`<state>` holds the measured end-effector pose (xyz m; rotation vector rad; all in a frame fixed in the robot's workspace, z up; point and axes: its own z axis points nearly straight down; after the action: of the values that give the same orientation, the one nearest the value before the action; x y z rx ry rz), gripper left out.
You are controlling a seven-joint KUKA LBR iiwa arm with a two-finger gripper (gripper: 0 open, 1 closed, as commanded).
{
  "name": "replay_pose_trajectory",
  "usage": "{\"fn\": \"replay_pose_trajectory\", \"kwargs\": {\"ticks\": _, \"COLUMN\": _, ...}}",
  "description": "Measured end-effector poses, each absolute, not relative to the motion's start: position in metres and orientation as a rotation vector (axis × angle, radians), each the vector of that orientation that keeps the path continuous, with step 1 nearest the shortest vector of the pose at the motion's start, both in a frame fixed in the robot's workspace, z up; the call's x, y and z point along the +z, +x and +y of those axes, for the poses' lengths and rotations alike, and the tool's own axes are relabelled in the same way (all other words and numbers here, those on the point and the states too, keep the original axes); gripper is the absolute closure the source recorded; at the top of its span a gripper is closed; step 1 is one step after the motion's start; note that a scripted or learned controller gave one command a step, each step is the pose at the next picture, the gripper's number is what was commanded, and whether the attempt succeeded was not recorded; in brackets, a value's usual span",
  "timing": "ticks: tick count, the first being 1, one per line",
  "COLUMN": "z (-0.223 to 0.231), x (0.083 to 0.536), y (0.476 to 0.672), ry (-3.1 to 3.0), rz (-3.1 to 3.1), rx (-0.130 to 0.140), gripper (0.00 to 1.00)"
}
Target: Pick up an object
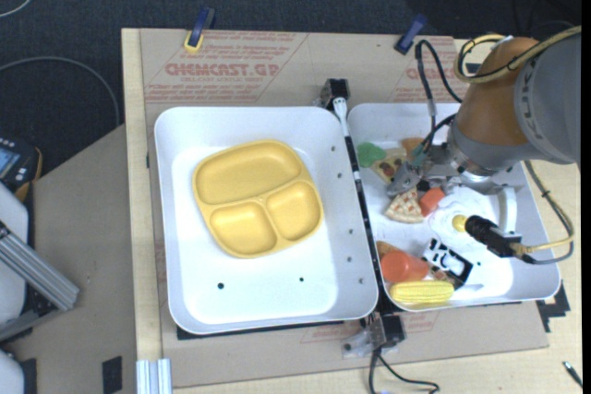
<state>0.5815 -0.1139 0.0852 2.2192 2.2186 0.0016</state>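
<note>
Dark carpet surrounds a worktop (277, 60) covered with printed cardboard held down by clips, and on it sit two shallow white bins side by side. The left bin (175, 198) carries a yellow divided plate (257, 197), lying flat near its middle, well apart from the arm. The right bin (545, 277) holds the clutter of toy food: a pizza slice (404, 208), a green piece (373, 152) near the top left corner, a red tomato-like piece (399, 266) and a corn cob (422, 292) along the bottom edge. The arm (517, 106) bends low over this right bin, which suggests the pick is meant to come from the pile there and not from the plate. The gripper's jaws (417, 182) reach down among the pieces just beside the pizza slice; whether they are spread or pinching anything I cannot tell, since wrist and cables crowd that spot. Nothing is visibly lifted, so the grasp looks not yet made.
</note>
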Motion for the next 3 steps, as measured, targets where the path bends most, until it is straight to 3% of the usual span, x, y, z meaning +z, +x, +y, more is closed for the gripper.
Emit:
{"fn": "replay_pose_trajectory", "kwargs": {"ticks": 1, "z": -0.113, "x": 0.095, "y": 0.581, "ry": 2.221, "rz": 2.219, "rx": 0.002, "gripper": 1.00}}
{"fn": "replay_pose_trajectory", "kwargs": {"ticks": 3, "z": -0.117, "x": 0.204, "y": 0.603, "ry": 2.216, "rz": 2.220, "rx": 0.004, "gripper": 1.00}}
